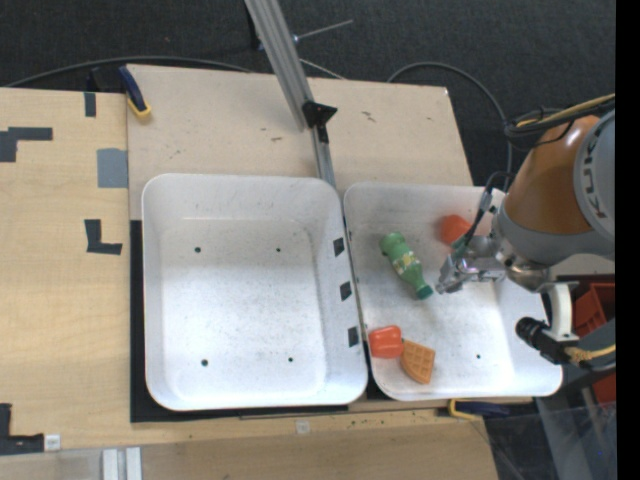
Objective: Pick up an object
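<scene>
In the right bin (470, 368) lie a green bottle (404, 263), an orange-red object (453, 229) near the back, a red-orange block (386, 342) and a tan waffle-like piece (419, 361) at the front. My gripper (452, 276) hangs low over the right bin, just right of the green bottle's cap end and below the orange-red object. The fingers are small and dark, and nothing shows between them.
The left bin (240, 288) sits beside the right one, with a shared wall between them. A slanted metal rod (285, 58) stands behind the bins. The arm's grey body and orange band (555, 183) cover the right bin's right side.
</scene>
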